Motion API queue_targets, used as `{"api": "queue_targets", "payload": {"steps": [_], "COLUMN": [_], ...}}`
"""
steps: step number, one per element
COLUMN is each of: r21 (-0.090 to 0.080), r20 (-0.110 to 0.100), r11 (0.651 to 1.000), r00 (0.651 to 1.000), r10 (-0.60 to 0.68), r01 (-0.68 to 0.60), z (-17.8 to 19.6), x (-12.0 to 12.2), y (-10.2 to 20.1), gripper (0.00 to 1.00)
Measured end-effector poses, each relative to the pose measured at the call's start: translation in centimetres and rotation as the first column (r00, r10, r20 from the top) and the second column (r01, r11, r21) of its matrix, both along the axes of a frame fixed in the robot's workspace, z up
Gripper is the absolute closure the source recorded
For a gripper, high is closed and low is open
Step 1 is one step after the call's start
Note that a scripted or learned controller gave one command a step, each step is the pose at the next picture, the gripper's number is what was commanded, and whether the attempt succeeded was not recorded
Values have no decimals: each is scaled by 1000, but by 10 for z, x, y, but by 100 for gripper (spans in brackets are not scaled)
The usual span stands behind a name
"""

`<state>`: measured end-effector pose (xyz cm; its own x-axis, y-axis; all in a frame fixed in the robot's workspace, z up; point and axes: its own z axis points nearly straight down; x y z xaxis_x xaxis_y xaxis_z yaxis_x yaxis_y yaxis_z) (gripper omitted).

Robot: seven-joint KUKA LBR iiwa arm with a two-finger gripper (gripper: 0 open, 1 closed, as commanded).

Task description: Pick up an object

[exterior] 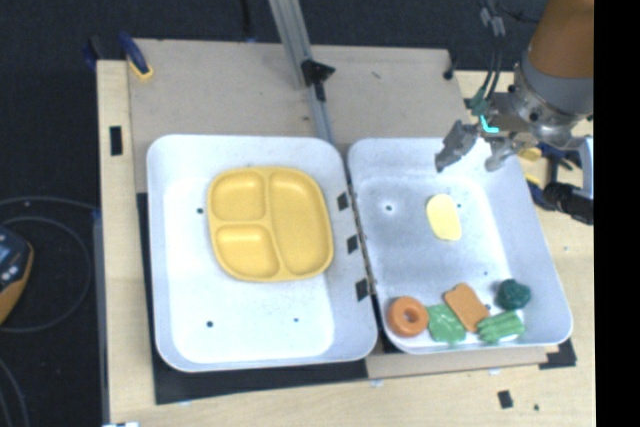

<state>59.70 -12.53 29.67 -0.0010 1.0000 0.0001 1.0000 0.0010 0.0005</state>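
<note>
Right bin (400,245) floor open; pincer (476,153) spread above far rim.

The grey arm with its orange band (565,25) is running off the right edge, so its upper links are cut off. At the left edge, a dark rounded device with an orange rim (12,277) is showing only partly. The slanted grey metal pole (283,5) is leaving the frame at the top. The small light green piece (447,324) and the green ridged piece (501,326) in the right white bin (400,170) are too blurred to identify.
</note>
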Motion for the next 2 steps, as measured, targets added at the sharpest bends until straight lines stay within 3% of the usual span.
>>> {"api": "queue_targets", "payload": {"steps": [1,2], "r21": [0,-2], "r20": [1,-3], "r11": [1000,1000], "r00": [1000,1000], "r10": [0,-1], "r01": [0,1], "z": [0,-43], "x": [0,-4], "y": [0,1], "gripper": [0,0]}}
